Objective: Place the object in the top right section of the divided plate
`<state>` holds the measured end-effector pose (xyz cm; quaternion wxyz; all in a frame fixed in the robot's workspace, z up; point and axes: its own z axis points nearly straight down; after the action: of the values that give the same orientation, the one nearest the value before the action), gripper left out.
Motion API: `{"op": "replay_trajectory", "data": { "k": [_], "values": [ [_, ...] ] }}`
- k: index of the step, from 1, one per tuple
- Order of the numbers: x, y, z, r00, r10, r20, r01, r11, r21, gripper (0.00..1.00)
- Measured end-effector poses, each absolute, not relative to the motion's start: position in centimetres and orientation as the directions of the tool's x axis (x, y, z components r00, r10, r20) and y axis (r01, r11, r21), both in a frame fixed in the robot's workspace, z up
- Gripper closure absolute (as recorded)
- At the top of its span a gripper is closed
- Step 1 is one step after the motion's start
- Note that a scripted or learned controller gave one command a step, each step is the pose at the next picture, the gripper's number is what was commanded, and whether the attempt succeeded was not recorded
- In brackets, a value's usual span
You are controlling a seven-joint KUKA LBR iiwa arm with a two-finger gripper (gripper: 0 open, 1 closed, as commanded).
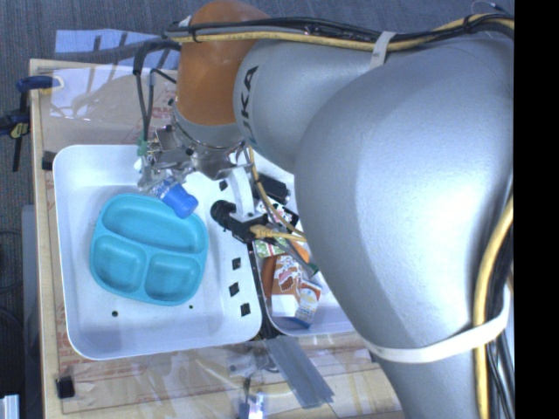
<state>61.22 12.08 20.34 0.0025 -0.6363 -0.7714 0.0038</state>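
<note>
A light blue divided plate (148, 256) lies in the left white bin (79, 321), with one long section at the back and two smaller ones at the front. My gripper (168, 186) hangs over the plate's far right corner, under the orange band of the arm. A small blue block (181, 202) sits tilted at the fingertips, over the plate's back right rim, and the gripper looks shut on it. The wrist hides the upper part of the fingers.
The right bin (288, 326) holds several items, among them a brown-and-white carton (295, 293) and an orange piece (300, 250). A black part (229, 219) juts over the divider between the bins. The large grey arm covers the right side of the bench.
</note>
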Motion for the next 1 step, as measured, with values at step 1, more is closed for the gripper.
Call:
{"op": "replay_trajectory", "data": {
  "k": [1],
  "values": [
    [57.66,17.84,11.40,-0.111,0.994,0.002,0.994,0.111,0.007,1.00]
  ]
}}
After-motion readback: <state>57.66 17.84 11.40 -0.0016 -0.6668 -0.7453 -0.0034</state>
